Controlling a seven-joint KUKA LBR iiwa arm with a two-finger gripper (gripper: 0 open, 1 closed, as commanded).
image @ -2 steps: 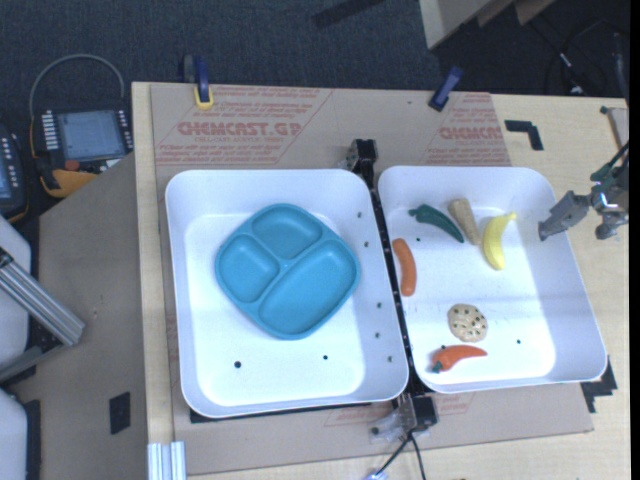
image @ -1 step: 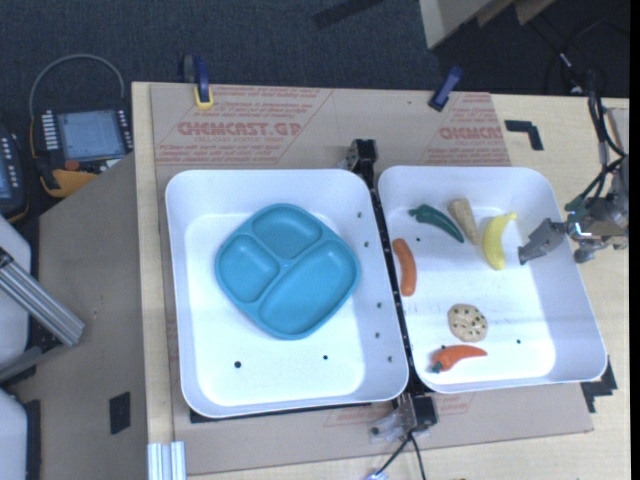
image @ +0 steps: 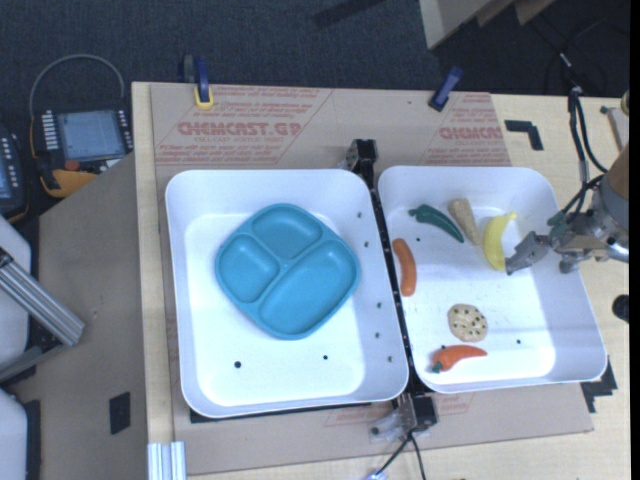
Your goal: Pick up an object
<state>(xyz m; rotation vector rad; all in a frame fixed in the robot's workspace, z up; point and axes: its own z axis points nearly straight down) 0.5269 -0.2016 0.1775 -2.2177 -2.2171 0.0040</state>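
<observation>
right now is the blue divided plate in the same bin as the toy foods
No, the blue divided plate lies alone in the left bin, while the banana, cookie and other foods lie in the right bin.

Two white bins side by side on the surface: left bin (image: pixel 190 368), right bin (image: pixel 570 353). One blue divided plate (image: pixel 288 269), with three compartments, in the left bin. Six toy foods in the right bin: one green pepper (image: pixel 437 220), one beige piece (image: pixel 464 216), one yellow banana (image: pixel 496 240), all toward the far edge; one orange sausage (image: pixel 405 266) along the left edge; one round cookie (image: pixel 467 321); one red-orange pepper (image: pixel 458 357) toward the near edge. Two clamps on the surface's far edge: one yellow (image: pixel 203 92), one blue (image: pixel 444 89).
</observation>
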